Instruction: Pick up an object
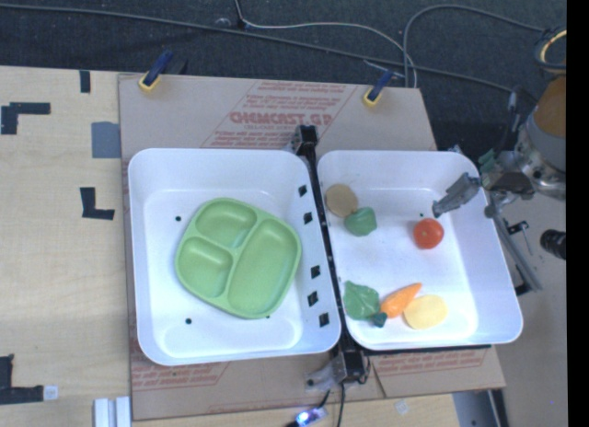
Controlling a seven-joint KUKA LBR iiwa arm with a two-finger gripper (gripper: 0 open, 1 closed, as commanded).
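Observation:
The right bin (460, 169) holds several small toy foods: a red tomato (428, 233), a tan round piece (340, 200), a green lump (361, 222), a green leafy piece (361, 301), an orange carrot (401, 298) and a yellow piece (424, 311). My gripper (466, 208) hangs over the bin's right side, just up and right of the tomato. It is open, with nothing between its fingers. One grey finger (455, 197) points down-left toward the tomato without touching it.
The left bin (156, 232) holds a green divided plate (239, 257). A black divider with clips (317, 232) runs between the bins. Both bins rest on a cardboard sheet (276, 112) held by yellow clamps. Cables cross the dark floor behind.

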